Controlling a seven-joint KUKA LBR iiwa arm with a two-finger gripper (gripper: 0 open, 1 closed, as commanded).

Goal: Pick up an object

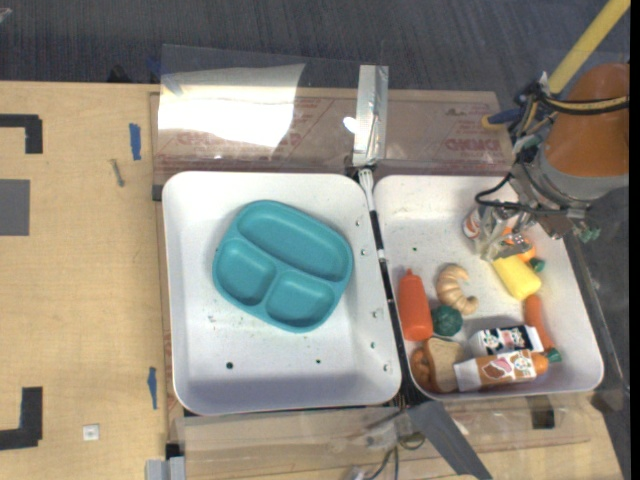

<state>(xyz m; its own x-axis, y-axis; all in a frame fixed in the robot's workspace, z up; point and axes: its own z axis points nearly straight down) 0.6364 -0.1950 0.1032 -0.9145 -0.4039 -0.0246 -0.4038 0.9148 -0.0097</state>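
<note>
The right bin holds several toy foods: an orange carrot-like piece, a croissant, a small green piece, a brown bread slice, a sauce bottle lying flat, a black-and-white carton and a yellow piece. My gripper hangs low over the bin's far right part, just above the yellow piece and right beside a small red-and-white item. Nothing is visibly held.
In the left bin lies a teal divided plate. A metal divider and clear sheeting stand behind the bins. The arm's orange band fills the upper right. A slim orange piece lies by the right wall.
</note>
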